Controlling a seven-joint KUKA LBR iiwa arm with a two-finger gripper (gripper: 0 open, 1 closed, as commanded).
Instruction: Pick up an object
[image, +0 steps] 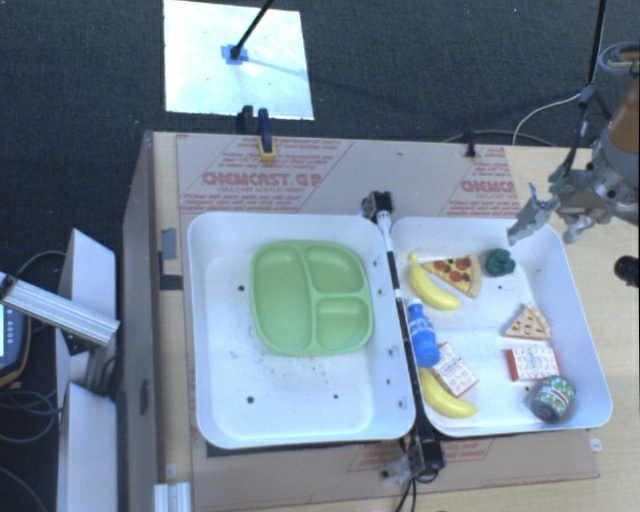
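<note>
The gripper (548, 222) hangs over the far right corner of the right bin (590, 340), at the end of the arm (618, 150) that comes in from the right. Its two fingers stand apart, one pale fingertip (522, 228) pointing down and left, the other nearer the bin's right rim; nothing lies between them.

The closest object is a dark green lump (499, 262), just below and left of the gripper, apart from the fingertips. Beside it to the left lies a pizza slice (452, 271), touching a banana (430, 287) that curves along the bin's left side. Further toward the near edge, well apart from the gripper: a second, smaller slice (526, 324), a red-and-white box (531, 361), and a green can (551, 398) on its side in the near right corner. A blue bottle (421, 335) rests along the divider between the bins, next to another small box (456, 371) and a second banana (446, 396).

The left bin (225, 400) holds a green divided plate (310, 298), lying flat. Both bins sit on a tabletop (300, 175) covered with printed brown board.
</note>
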